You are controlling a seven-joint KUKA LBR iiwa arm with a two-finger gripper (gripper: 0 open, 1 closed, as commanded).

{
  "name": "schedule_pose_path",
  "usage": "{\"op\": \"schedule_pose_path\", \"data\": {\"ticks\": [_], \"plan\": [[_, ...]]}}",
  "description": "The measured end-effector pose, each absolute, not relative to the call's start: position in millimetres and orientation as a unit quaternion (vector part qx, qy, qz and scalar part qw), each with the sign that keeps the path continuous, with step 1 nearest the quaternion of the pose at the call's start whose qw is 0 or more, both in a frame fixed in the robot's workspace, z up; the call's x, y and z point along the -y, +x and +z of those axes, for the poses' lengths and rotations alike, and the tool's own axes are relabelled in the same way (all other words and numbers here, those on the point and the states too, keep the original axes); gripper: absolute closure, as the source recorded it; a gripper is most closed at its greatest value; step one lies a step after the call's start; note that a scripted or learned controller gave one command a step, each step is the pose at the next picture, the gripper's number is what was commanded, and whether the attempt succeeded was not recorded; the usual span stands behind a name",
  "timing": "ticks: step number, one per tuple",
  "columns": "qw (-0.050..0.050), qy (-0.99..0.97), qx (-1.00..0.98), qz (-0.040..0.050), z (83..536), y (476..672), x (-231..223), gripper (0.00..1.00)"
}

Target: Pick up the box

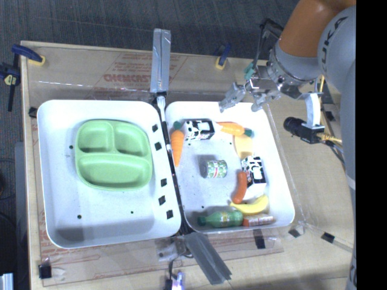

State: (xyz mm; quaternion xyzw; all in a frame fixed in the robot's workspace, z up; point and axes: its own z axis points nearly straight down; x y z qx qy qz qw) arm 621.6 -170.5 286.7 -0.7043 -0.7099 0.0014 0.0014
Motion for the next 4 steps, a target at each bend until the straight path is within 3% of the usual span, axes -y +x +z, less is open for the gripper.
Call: {"op": "schedule_pose_path", "data": {"ticks": [1, 2, 3, 4], "plan": [[0.002, -0.617, 0.787, 0.0009, 129, 629.5, 140, 0.0], [0.002, -0.718, 0.696, 0.0011, 91, 578.3, 160, 0.0], [0.0, -0.729, 0.684, 0.0005, 93, 591.2, 172, 0.0], [0.001, -0.728, 0.686, 0.0005, 103, 591.8, 171, 1.0]]}}
